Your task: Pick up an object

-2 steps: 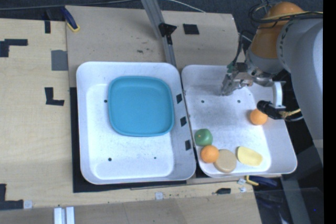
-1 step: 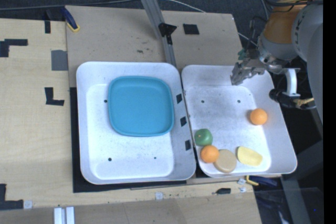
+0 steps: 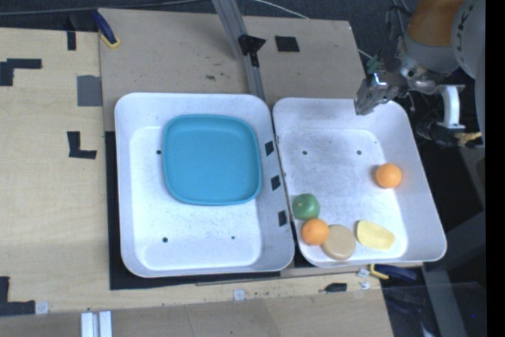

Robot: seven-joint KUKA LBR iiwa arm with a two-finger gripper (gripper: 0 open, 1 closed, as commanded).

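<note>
A: Where do the pickable things lie?

B: All in the right bin. An orange ball sits alone toward the right wall, mid-frame. Along the lower edge runs a cluster: a green ball, a second orange ball touching it from below, a tan round disc just beside that, and a yellow piece at the lower right, its long axis running roughly left to right.

A: And the gripper?

B: The gripper hangs at the upper right of the frame, over the far rim of the same bin. Nothing is seen between its tips, and at this size one cannot tell whether they stand wide or narrow.

A: So which way must it go?

B: Down the frame. The lone orange ball is the nearest target, below and slightly right of the tips, with bare floor all round it; the cluster lies farther off and is crowded, so a grasp there seems likelier to nudge a neighbour.

A: The other bin?

B: The left bin holds a blue square plate, lying flat.
</note>
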